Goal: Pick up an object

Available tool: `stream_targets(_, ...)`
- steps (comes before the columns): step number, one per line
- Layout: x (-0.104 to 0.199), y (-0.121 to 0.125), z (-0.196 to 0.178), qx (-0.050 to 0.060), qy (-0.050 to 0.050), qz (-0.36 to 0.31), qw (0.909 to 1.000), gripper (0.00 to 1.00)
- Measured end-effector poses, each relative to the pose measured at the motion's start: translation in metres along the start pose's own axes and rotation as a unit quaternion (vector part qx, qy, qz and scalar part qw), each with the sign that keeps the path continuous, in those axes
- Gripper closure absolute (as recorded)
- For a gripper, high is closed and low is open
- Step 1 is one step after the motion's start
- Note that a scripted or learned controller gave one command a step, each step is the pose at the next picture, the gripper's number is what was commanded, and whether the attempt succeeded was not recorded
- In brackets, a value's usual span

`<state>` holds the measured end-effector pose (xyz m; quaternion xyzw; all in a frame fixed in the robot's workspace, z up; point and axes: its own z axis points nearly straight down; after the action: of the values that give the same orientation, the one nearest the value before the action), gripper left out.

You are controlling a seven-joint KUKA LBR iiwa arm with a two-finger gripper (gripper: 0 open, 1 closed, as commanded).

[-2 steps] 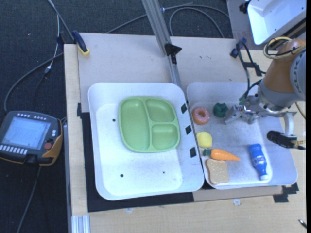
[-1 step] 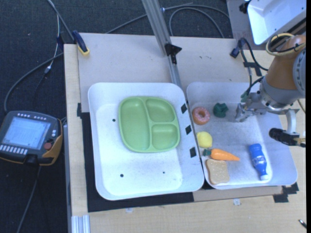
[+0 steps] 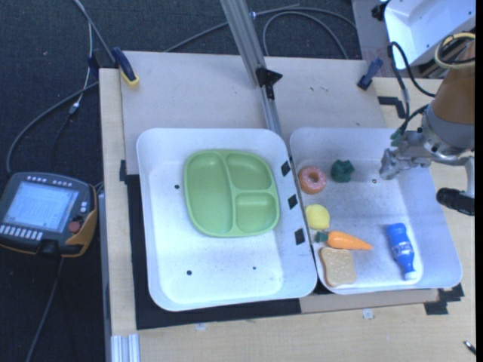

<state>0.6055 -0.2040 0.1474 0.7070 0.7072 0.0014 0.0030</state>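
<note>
Toast [image 3: 338, 266] lies at the near edge of the right bin [image 3: 445, 266], with a carrot [image 3: 349, 240] just behind it and a lemon [image 3: 318, 216] beyond that, near the divide between the two bins. Standing apart toward the bin's right side is a blue bottle [image 3: 400, 250]. Farther back sit a pink doughnut [image 3: 312, 179] and, just beside it, a small dark green object [image 3: 343, 170].

Over the right bin's far right corner hangs the end effector [image 3: 394, 162], at the end of the grey arm with its orange band [image 3: 457, 96]. It is well apart from every item; whether its fingers are spread or closed cannot be told from this angle, and nothing is seen in its grip.

In the left bin [image 3: 162, 277] rests a green divided plate [image 3: 230, 193], its three compartments bare. Both bins sit on a pale bench [image 3: 189, 89] with blue clamps [image 3: 124, 66] at its far corners and a metal post [image 3: 245, 29] rising from its middle. On the dark floor [image 3: 45, 89] to the left lies a handheld control pad [image 3: 47, 213], trailed by cables [image 3: 75, 21].
</note>
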Motion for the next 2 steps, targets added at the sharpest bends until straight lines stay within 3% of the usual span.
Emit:
stream_targets(1, -0.0030, 0.0003, -0.0645, 0.000, 0.000, 0.000, 1.0000, 1.00)
stream_targets(2, -0.0029, 0.0011, -0.0678, 0.002, 0.001, 0.000, 1.0000, 1.00)
